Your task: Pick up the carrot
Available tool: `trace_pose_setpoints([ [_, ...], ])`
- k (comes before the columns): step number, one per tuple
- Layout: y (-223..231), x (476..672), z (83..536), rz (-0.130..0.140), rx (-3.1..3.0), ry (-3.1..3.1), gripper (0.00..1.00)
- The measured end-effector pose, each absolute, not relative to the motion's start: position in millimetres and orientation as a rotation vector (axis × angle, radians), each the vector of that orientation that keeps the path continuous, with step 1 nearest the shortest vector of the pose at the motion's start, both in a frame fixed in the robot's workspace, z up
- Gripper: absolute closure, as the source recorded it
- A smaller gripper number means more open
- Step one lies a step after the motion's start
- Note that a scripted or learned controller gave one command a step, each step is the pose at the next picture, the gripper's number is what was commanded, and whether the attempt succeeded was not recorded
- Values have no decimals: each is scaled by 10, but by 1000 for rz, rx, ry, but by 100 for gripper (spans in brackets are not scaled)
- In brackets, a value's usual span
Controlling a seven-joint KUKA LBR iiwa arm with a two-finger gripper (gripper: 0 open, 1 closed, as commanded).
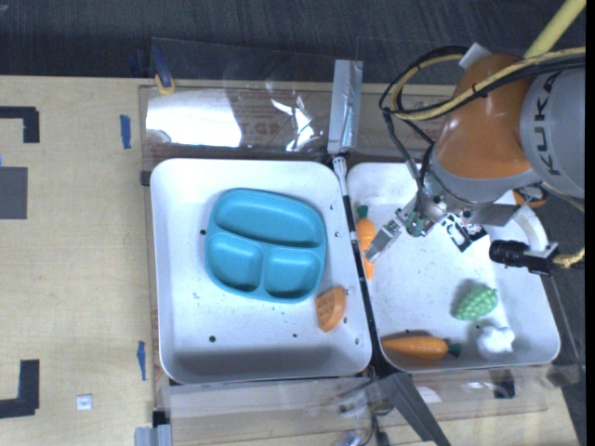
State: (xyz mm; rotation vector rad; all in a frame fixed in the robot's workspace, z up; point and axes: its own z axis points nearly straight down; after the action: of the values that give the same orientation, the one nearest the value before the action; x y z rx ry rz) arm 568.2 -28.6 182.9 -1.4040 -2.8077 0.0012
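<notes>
Jaws (pixel 383 240), state unclear, hang beside 1 carrot (pixel 365 233); another carrot (pixel 416 347) lies well apart.

Slanted overhead view of both bins (pixel 177 277)

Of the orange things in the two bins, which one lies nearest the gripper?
The small orange piece at the right bin's left wall, right beside the gripper. The carrot lies along the near wall; the orange-brown piece sits in the left bin.

glossy blue plastic tray (pixel 265 244), wooden bench (pixel 74 249)
</notes>
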Motion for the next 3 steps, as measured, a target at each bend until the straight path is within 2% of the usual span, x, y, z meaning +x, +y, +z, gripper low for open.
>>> trace_pose_setpoints([
  [1, -208, 6011, 1853, -3, -1231, -2896, 0],
  [2, -195, 6059, 1858, -3, -985, -2990, 0],
  [3, -124, 6615, 2328, -4, -803, -3047, 0],
])
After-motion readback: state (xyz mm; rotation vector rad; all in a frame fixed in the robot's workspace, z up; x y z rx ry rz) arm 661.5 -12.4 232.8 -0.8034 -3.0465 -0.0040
